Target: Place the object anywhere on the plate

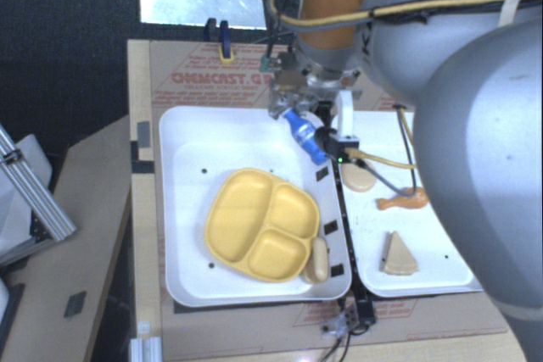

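Your gripper (312,125) is clamped on the blue bottle (305,136), hanging tilted over the left bin (182,182) near its right rim (tight against the divider). The yellow plate (259,223) sits lower left, with open bin floor between it and the bottle.

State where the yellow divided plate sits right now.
The yellow divided plate lies in the left white bin, toward its front right. A small tan piece rests against its right front edge.
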